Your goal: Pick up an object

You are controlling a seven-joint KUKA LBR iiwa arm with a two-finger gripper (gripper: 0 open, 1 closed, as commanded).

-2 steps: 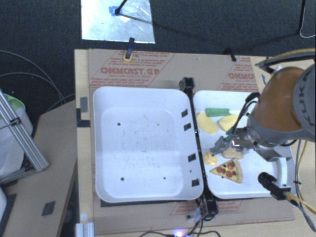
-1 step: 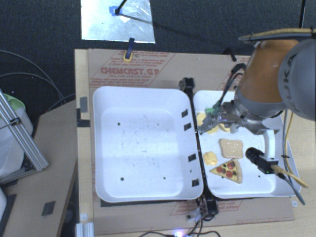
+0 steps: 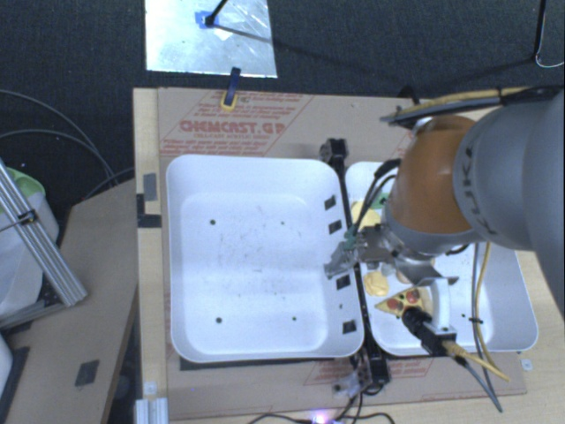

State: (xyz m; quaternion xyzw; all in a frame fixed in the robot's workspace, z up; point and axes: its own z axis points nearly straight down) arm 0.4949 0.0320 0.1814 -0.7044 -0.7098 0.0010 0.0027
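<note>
**Op:** Right, starting at the gripper [image 3: 388,268]: it hangs low over the right bin [image 3: 521,325], close to the wall the two bins share. My arm [image 3: 477,184] covers most of it from above, so I cannot tell whether it is spread or closed, or whether anything is caught in it.

**Obs:** Where are the objects, then?

**Op:** All in that right bin, bunched at its near-left part. Just under the wrist lies a pale yellow piece [image 3: 377,283]. Touching it on the near side is a pizza-slice toy [image 3: 402,303], orange with red spots. A yellowish bit [image 3: 360,212] peeks out on the far side of the wrist; too hidden to name.

**Obs:** Why so near the wall?

**Op:** My guess is the arm came down there because the things sit there. The wall may crowd any grab.

**Obs:** Counts?

**Op:** Two bins. Three objects I can make out, possibly more under the arm. The left bin [image 3: 256,263] shows bare white floor with a few dark specks.
</note>
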